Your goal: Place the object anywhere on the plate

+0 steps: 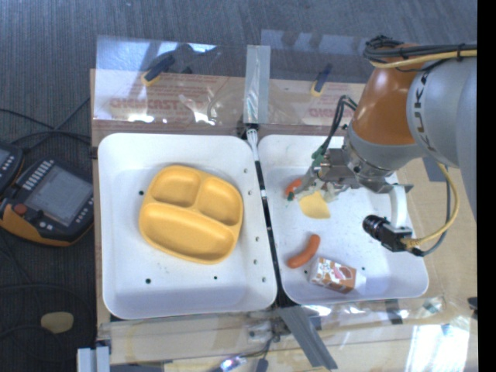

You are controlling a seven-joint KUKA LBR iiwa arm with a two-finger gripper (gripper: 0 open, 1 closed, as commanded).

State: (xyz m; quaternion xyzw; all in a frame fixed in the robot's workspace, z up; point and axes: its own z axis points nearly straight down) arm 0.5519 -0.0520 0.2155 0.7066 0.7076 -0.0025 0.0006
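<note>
Plate [190, 211] in left bin [108, 231]

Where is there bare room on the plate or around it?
All three compartments of the yellow plate lie bare, and white floor of the left bin rings it. Crowded: the right bin, with gripper, carrot, sausage, packet.

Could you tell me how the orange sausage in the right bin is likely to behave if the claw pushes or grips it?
The sausage looks like a smooth, rounded cylinder lying flat, so it would probably roll sideways if nudged. Its glossy skin suggests it may slip from a pinch. It appears small and toy-like, so likely light. It lies close to the packet, which could block it.
</note>
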